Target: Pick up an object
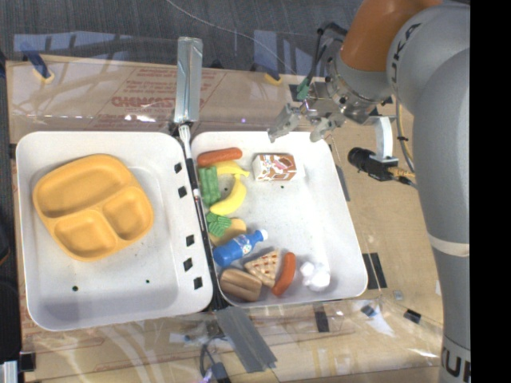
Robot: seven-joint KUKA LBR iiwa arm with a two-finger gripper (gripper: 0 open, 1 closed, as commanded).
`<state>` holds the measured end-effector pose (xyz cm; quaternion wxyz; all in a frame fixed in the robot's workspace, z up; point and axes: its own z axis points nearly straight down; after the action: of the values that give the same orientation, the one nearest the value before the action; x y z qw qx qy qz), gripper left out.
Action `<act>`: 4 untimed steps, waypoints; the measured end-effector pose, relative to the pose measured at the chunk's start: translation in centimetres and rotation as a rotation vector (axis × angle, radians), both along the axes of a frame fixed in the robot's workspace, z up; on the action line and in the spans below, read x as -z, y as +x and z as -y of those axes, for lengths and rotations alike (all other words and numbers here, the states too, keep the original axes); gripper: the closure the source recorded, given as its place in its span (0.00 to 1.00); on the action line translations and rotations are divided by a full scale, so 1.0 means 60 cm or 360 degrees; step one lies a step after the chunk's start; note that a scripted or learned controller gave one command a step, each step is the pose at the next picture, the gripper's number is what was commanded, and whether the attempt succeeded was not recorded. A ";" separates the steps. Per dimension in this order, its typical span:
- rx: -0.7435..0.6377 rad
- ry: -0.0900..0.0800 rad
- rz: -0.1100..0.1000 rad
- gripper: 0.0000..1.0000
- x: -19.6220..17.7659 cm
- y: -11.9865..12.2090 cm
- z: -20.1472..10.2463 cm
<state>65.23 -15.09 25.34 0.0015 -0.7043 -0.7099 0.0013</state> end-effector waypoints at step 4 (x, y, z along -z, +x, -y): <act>0.0054 0.0022 -0.0051 1.00 0.258 -0.001 0.057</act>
<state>65.19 -18.48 9.86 0.0177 -0.7161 -0.6977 0.0078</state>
